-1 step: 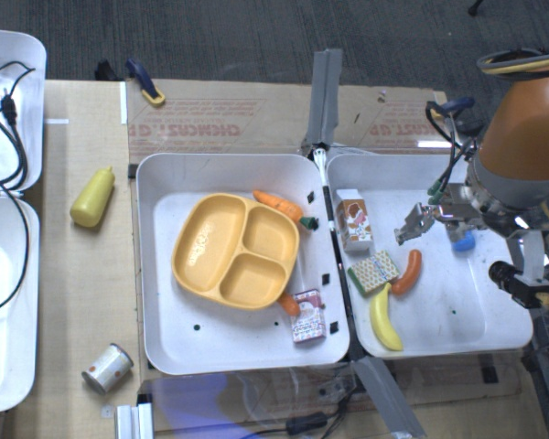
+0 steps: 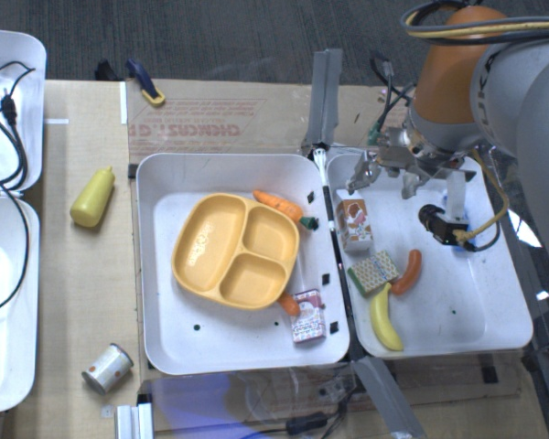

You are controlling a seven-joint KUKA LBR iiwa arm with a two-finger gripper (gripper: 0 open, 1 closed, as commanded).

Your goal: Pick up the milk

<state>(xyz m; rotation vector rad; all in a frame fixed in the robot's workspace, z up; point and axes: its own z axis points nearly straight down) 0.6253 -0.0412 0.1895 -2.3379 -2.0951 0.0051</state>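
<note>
Milk lies flat, long axis running near-to-far, beneath the open claw

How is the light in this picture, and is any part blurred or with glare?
In the camera view the light is even and soft; the yellow plate and milk carton look sharp; the white bin is bright, not washed out; faint bluish glare lies at the bench's front edge.
</note>
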